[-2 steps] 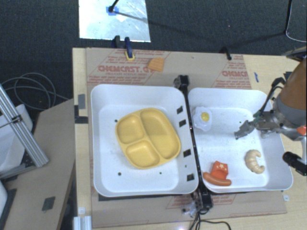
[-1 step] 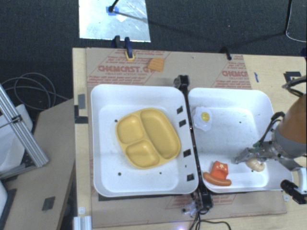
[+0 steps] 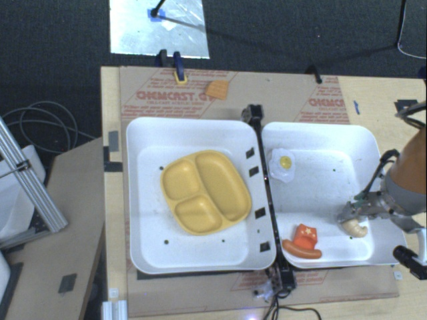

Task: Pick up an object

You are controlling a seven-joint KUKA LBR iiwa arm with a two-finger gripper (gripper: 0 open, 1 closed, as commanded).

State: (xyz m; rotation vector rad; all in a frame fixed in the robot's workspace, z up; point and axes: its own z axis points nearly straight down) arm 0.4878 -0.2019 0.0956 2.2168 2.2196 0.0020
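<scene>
Inside the left bin (image 3: 143, 179) lies a yellow divided tray (image 3: 205, 191). Across in the right bin (image 3: 320, 142) sit a fried egg (image 3: 283, 164), a hot dog (image 3: 301, 249), a red piece (image 3: 306, 234) and a pale piece (image 3: 354, 229) at the gripper (image 3: 357, 213); whether its jaws are apart or together, I cannot tell.

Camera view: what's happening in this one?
The robot arm has reached into the right bin, its gripper low over a small pale object near the bin's right side. Whether it has hold of it can't be told. A fried egg toy, a red piece and a sausage lie untouched. The left bin holds a yellow divided plate.
</scene>
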